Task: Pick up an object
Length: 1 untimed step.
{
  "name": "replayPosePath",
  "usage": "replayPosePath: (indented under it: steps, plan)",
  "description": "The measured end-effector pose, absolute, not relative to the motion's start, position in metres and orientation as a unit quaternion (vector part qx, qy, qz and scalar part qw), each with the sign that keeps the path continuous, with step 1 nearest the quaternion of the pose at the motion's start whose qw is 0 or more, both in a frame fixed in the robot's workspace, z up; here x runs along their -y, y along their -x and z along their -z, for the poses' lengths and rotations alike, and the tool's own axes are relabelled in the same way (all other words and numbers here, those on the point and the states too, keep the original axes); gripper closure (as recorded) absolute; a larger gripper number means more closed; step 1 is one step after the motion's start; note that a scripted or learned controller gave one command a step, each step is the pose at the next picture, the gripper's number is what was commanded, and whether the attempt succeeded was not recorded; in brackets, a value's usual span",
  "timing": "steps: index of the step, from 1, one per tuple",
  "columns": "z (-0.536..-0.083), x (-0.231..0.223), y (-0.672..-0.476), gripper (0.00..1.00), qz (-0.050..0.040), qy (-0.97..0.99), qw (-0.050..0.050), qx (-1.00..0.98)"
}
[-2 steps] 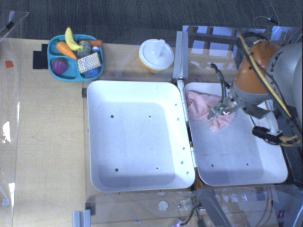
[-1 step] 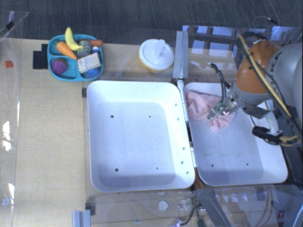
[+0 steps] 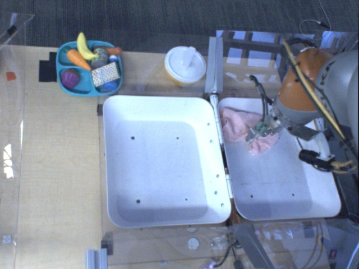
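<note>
Two shallow white bins are sitting side by side at the near edge of the bench, the left bin (image 3: 162,161) and the right bin (image 3: 286,195). A crumpled pink cloth (image 3: 242,129) is lying at the right bin's far left corner, and the gripper (image 3: 261,130) is resting on its right part, though whether the jaws are apart or clamped is not discernible. Farther back, a yellow bowl with a white lid (image 3: 185,65) and a blue tray of toy food (image 3: 88,67) are standing on the bench.

Two white bins (image 3: 160,108), one pink cloth (image 3: 238,125).
</note>
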<state>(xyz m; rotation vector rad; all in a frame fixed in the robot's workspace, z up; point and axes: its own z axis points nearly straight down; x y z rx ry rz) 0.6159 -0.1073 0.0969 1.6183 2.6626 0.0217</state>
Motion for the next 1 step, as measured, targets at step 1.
replayPosePath:
  steps: [1]
  plan:
    - [-0.0969,0.1073,-0.6159,0.00,-0.0069,-0.519,0.013,-0.854]
